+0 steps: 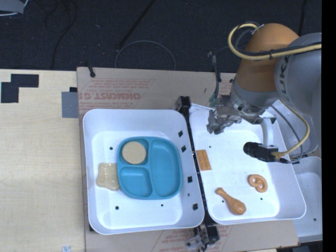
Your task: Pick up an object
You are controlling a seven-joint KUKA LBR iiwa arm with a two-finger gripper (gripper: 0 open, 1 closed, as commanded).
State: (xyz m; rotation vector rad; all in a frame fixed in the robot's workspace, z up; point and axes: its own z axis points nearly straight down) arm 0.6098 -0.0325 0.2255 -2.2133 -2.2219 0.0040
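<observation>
The arm comes in from the right, and its gripper (pixel 216 124) hangs over the far left corner of the right bin (pixel 286 206), close to the divider between the two bins. The fingers are a dark tangle from up here and I honestly can't tell how they stand, though I see nothing between them.

Down in that right bin there's a small pretzel (pixel 258 182) near the right wall, and a tan wooden spoon (pixel 231 201) lying at a slant toward the near edge. A flat orange cracker (pixel 202 160) sits against the left wall, just beside the divider. All three lie well apart from the gripper.

The left bin (pixel 100 214) holds a blue divided plate (pixel 152 169) in its middle, with a round tan cookie (pixel 133 152) in the far left compartment. A pale slice of bread (pixel 107 176) touches the plate's left rim.
</observation>
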